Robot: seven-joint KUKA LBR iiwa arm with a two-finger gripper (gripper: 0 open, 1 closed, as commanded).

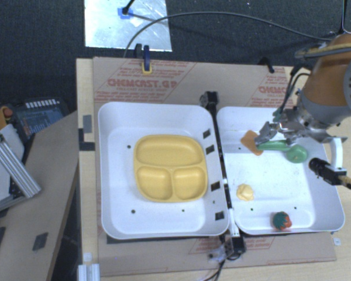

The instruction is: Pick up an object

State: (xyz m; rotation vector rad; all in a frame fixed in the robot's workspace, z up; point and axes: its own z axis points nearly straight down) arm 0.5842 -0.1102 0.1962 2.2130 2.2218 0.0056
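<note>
In the right bin point(316, 204) lie an orange piece point(249, 140), a green spoon-like piece point(286, 150), a small pale yellow lump point(244, 192) and a red-and-green ball point(281, 219). My gripper point(268, 133) hangs low over the bin's far part. It is just right of the orange piece and above the handle end of the green piece. The gripper body hides part of the green handle. I cannot make out anything held.
The left bin point(114, 174) holds a yellow three-compartment plate point(168, 167). A black ridge point(218, 163) divides the two bins. The grey and orange arm point(333, 86) fills the upper right, with a black fitting point(324, 170) over the right bin's edge.
</note>
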